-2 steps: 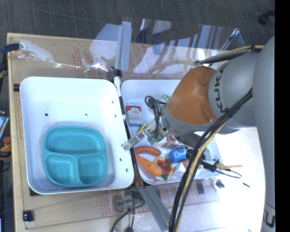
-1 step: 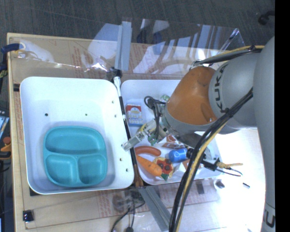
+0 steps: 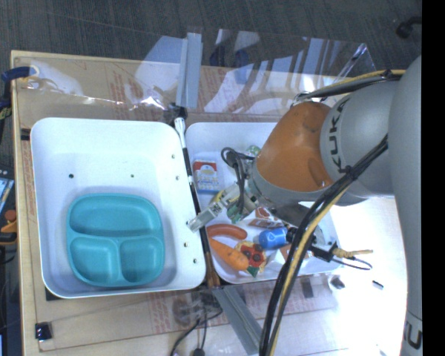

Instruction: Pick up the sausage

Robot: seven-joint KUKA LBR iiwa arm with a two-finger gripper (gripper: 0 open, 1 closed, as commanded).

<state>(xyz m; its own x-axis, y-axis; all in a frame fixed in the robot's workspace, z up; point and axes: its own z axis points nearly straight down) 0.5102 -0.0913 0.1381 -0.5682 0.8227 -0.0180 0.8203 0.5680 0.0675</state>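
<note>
One smooth red sausage (image 3: pixel 227 231) – a curved cylinder – lies below the metal end effector (image 3: pixel 210 214); its grip can't be judged.

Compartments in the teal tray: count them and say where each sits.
3. The teal tray lies in the left bin: one wide compartment across its far side, two smaller ones side by side nearer the camera.

arm (image 3: pixel 334 154) hides much of right bin (image 3: pixel 208 143) — claw fingers unclear

Bright overhead light, window glare — slightly soft
</note>
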